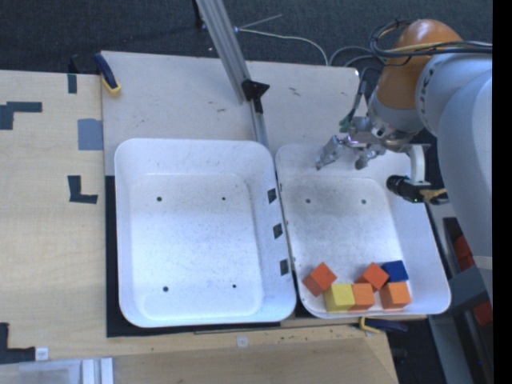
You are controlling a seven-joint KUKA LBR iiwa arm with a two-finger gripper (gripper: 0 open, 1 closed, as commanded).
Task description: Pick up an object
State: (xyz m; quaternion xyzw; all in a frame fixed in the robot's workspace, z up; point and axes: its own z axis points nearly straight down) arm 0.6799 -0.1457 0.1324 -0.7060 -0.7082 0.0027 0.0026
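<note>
End effector (342,154) hangs over the far rim of the right bin (416,238), fingers spread apart with nothing between them. I judge this the approach step: the blocks (360,286) cluster at the bin's near edge, well apart from me, so next I must travel there and descend over one, perhaps the lone orange block (322,278).

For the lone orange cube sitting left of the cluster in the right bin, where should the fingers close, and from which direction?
Judging from this view, take the lone orange cube from straight above, with the fingers on its upper-left and lower-right faces. It sits turned like a diamond, and the small yellow cube crowds its lower right, so the gap there looks tight. The two-finger gripper hangs over the far end of the right white bin.
</note>
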